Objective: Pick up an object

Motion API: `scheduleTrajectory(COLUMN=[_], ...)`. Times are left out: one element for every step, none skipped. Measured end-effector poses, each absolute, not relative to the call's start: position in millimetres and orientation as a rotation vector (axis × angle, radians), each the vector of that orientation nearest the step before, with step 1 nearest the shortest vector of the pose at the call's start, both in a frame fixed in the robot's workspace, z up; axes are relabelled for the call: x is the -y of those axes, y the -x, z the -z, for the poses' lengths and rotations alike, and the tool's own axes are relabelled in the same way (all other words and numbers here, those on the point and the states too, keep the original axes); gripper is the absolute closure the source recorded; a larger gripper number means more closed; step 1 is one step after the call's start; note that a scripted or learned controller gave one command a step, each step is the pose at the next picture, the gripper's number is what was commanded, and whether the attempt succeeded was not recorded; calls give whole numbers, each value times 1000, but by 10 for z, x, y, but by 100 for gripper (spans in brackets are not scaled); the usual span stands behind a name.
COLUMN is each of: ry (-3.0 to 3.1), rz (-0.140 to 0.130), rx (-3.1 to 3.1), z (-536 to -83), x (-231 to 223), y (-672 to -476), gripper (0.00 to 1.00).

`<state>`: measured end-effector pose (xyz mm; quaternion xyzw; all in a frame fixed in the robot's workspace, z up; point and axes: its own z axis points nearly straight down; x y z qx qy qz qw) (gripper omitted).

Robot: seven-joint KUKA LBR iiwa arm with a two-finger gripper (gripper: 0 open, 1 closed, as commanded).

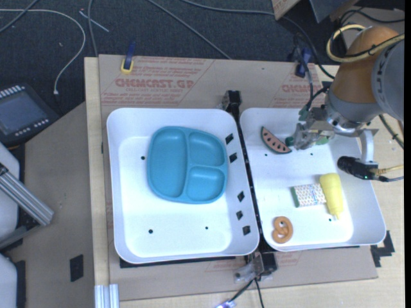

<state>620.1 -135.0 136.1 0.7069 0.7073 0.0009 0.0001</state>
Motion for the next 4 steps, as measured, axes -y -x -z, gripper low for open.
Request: scheduleTrajectory(ry=[-2216,-2217,-2215,-2221], rz=[-7,-6,-7,1], rx=[-2220,-2219,-2219,-2228], z=[-1993,-2441,-2948,-2749], x=[1289,1293,1292,860], y=[-6213,-6191,-6204,-5937], gripper=[100,100,100,100])
